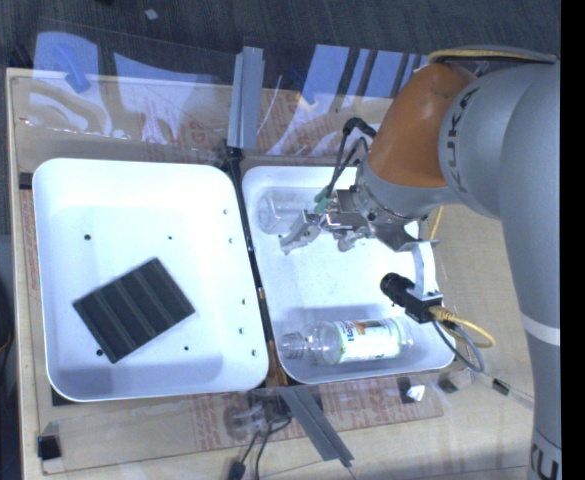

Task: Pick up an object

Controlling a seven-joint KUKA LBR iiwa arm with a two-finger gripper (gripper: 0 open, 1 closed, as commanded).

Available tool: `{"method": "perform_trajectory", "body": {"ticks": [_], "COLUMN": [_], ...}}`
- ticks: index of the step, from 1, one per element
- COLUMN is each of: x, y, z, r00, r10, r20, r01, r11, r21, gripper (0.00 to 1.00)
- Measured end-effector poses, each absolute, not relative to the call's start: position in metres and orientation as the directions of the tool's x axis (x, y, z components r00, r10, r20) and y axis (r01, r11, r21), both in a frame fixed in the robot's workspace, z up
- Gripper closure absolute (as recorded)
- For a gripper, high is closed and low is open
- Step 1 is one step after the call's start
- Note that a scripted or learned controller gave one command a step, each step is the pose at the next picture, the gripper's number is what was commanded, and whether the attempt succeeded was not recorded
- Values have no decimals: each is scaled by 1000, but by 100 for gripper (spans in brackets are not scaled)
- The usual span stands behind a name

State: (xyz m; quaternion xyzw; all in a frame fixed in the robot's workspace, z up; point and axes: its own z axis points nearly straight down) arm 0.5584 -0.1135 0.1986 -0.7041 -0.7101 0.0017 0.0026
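1. My gripper [312, 230] hangs over the upper part of the right shallow white bin [302, 313]. Its two metal fingers stand apart, open, and nothing is between them.
2. Just beside the fingertips, towards the bin's upper left corner, lies a small clear plastic cup [275, 211]. It is hard to see against the white floor, so I cannot tell if it is upright or on its side.
3. A clear plastic bottle with a white and green label [350, 341] lies on its side along the near wall of the same bin, well apart from my gripper.
4. In the left shallow white bin [62, 363] a flat dark ribbed rectangular panel [133, 309] lies at a slant, alone.
5. Risk: the cup is light and smooth. I judge it can slide or be pushed into the corner when my fingers close, and I would close on air.
6. Risk: the cup sits near the wall between the bins, so one finger may strike this wall when I go down.
7. Room: the middle of the right bin is open, and the bottle gives more free space around it, except on the wall side.
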Motion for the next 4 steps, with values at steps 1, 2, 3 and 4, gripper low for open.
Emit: {"method": "perform_trajectory", "body": {"ticks": [1, 2, 3, 4], "x": [499, 479, 499, 477], "y": [-165, -168, -204, -161], "z": [143, 93, 132, 166], "r00": [207, 160, 242, 288], "r10": [978, 987, 970, 958], "r20": [0, 2, 0, 1], "r01": [978, 987, 970, 958], "r11": [-207, -160, -242, -288], "r21": [-5, 1, -3, -5], "gripper": [0, 0, 0, 0]}}
